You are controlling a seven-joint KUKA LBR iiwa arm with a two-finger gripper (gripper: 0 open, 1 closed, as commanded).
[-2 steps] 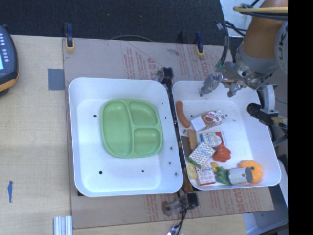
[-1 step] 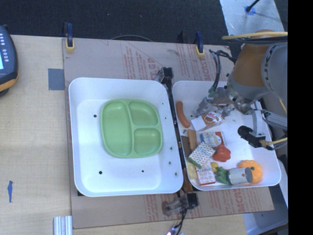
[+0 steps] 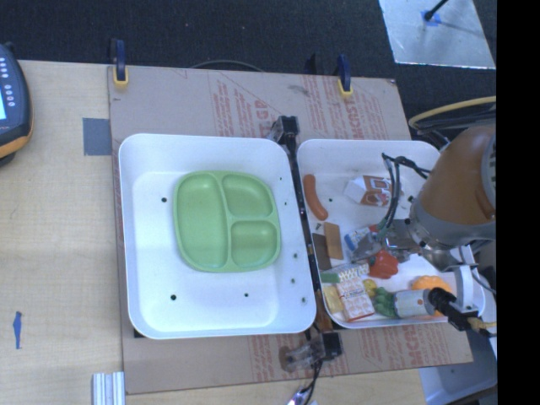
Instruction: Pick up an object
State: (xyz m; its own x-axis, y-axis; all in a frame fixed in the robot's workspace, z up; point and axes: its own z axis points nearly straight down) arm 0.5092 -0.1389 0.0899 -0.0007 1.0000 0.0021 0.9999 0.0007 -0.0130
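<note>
Camera view: tool is lowered into right bin at frame right, over red toy amid the clutter, presumably positioned for a grasp. Opening can't be judged. Green divided plate is parked in left bin.

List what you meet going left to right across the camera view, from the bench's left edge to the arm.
Handheld controller → grey tape patch → left white bin holding the green divided plate → sausage in the right white bin → small carton → arm.
</note>
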